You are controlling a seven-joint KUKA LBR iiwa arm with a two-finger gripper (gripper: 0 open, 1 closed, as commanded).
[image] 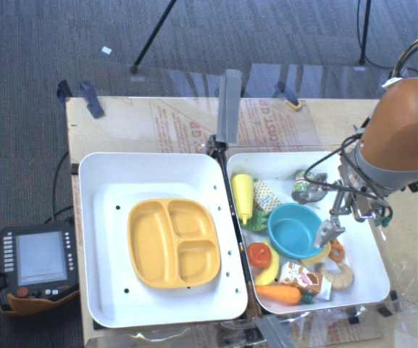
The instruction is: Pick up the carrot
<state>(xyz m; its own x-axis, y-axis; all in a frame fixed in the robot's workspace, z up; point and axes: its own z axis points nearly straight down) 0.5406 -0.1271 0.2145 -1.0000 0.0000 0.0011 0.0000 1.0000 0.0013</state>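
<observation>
- Carrot point(279, 293) lying flat in right bin point(379, 270), at the near edge, just below the blue bowl point(294, 230).
- Tool point(332, 232) hanging over the right rim of the blue bowl, well apart from the carrot.
- Cannot tell how far open the tool is; nothing seen held in it.
- Red tomato point(258, 254) and banana point(269, 267) just left of the blue bowl.
- Yellow tray point(173, 242) in left bin point(100, 194), far left of the blue bowl.
</observation>
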